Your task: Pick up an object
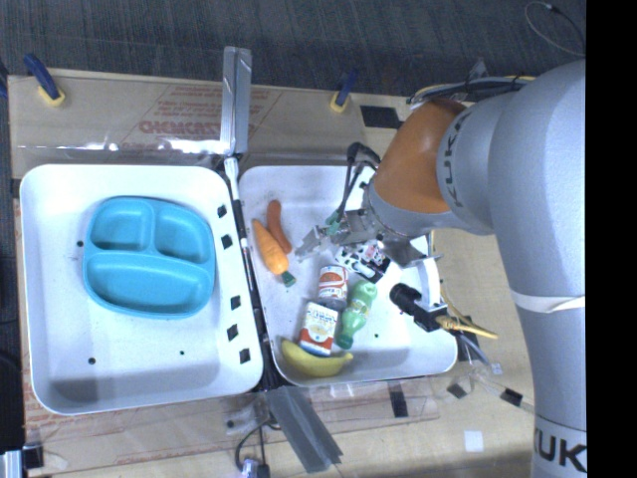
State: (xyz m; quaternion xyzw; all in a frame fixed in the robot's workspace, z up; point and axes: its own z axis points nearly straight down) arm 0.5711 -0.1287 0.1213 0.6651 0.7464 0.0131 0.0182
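The right bin [299,182] holds two carrots, a bright orange one [271,250] and a darker one [278,224] beside it. Further forward lie a small can with a red label [332,285], a green bottle [356,313], a red and white carton [319,329] and a banana [315,360] at the front wall. My gripper [326,235] hangs over the middle of this bin, just right of the carrots and above the can. Nothing is visibly held in it. A small black and white thing [364,259] lies under the wrist.
The left bin [50,357] holds a blue divided plate [149,255]. A ridge with black clips [239,277] separates the two bins. The grey arm with its orange band [423,162] covers the right bin's right side. Blue clamps [44,78] sit on the cardboard behind.
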